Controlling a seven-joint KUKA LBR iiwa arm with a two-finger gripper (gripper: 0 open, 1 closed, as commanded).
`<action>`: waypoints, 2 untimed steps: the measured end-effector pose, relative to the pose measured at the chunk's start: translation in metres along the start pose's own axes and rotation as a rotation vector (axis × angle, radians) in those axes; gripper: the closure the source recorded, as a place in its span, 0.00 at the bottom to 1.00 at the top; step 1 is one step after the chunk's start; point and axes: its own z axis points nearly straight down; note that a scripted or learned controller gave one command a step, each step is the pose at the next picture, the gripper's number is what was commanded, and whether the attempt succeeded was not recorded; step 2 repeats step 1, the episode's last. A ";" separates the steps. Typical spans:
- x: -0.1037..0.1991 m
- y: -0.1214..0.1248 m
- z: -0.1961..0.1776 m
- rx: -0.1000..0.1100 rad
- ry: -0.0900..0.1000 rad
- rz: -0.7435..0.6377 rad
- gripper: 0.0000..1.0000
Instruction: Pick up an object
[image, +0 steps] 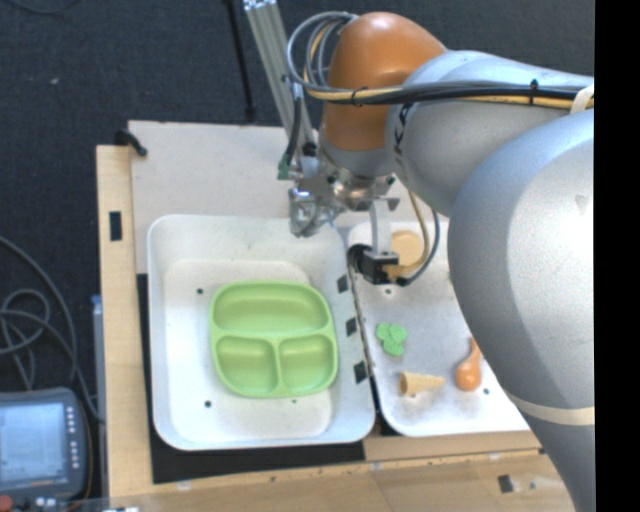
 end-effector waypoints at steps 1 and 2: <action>-0.001 0.000 0.000 0.000 -0.001 -0.001 0.00; -0.001 0.000 0.000 0.000 -0.001 -0.001 0.00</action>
